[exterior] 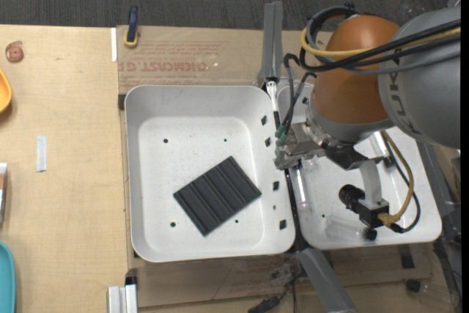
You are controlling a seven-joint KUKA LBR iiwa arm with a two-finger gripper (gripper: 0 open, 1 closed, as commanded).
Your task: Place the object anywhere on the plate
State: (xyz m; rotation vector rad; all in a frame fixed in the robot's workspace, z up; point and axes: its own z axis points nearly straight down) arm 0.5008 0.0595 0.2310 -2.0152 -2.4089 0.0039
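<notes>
Even, fairly bright light falls from overhead, with soft, short shadows. The left bin (146,179), left of the jaws, shows pale glare along its walls and a faint shadow under the dark plate (218,194). The orange band (352,70) carries a dull sheen. The arm (429,77) looms large and slightly soft. The frame is grainy; small detail at the table (58,157) edge blurs.

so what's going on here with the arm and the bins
A grey KUKA arm reaches in from the right and hangs over the right bin, its gripper down near that bin's left wall. A dark ribbed plate lies flat and tilted in the left bin, with nothing on it yet.
</notes>
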